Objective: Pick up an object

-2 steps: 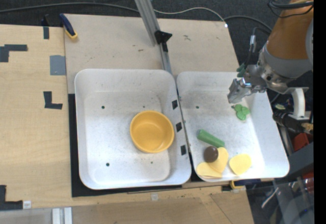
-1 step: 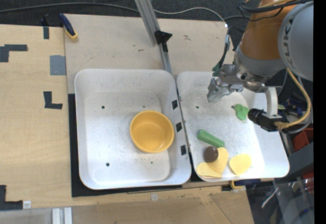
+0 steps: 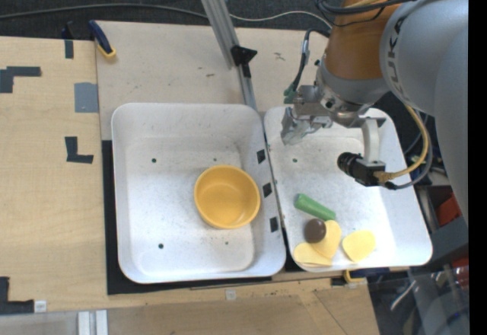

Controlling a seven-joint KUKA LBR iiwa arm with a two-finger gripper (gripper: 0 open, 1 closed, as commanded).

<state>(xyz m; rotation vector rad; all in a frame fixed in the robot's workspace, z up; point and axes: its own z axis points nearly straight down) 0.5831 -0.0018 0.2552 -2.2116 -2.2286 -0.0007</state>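
Nothing is lifted yet; your tool (image 3: 295, 128) hangs at the right bin's (image 3: 396, 173) 11 o'clock corner, its opening unreadable; the green stick (image 3: 315, 208) lies toward 6 o'clock, untouched.

Grey arm (image 3: 426, 44) in from the right, orange-banded wrist bent down, gripper (image 3: 293, 132) low.
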